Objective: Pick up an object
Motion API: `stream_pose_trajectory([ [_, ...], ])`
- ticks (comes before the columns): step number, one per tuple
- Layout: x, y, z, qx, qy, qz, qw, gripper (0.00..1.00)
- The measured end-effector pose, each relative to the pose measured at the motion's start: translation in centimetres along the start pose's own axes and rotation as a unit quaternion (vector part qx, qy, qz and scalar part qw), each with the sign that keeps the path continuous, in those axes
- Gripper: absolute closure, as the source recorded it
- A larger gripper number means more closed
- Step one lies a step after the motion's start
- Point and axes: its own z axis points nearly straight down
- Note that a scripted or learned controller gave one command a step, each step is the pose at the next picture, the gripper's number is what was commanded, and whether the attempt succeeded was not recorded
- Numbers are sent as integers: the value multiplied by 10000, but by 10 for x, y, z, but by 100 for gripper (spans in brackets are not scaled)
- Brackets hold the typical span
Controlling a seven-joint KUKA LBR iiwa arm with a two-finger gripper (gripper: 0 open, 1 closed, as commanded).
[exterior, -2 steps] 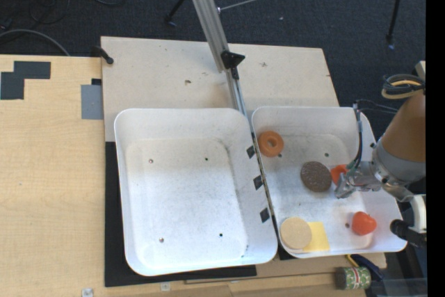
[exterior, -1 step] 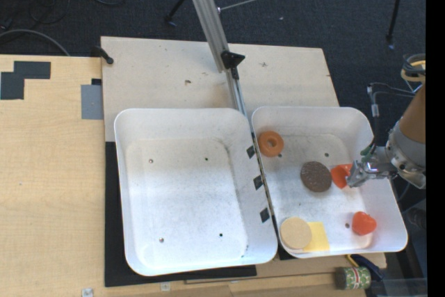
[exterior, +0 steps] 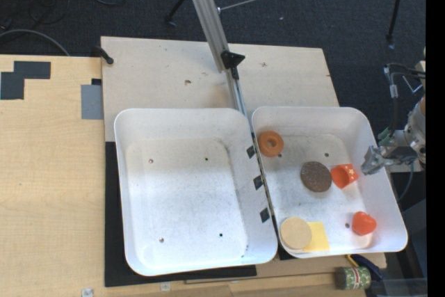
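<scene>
- The right bin (exterior: 327,120), at the frame's right, holds every candidate; the nearest is the orange cup (exterior: 343,176) at centre right.
- The end effector (exterior: 373,160) sits at the bin's right rim, just beside that cup; its grip I cannot tell.
- Best to drop squarely over the cup.

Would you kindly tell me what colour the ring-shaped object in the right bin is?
Orange-brown: the ring shows this clearly in the camera view, near the right bin's far-left corner.

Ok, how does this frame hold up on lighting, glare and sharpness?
Camera view: lighting is even, with soft shadows only along the bin walls; the left bin looks bright white but its specks remain readable; the gripper at the right bin's rim is soft and lacks detail; the orange ring and dark disc are fairly sharp.
</scene>
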Motion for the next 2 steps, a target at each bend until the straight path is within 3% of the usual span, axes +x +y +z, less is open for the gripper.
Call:
stream_pose_trajectory([
  [1,-1,1,-53,4,0,-2,10000,100],
  [2,55,3,-35,42,24,-18,10000,100],
])
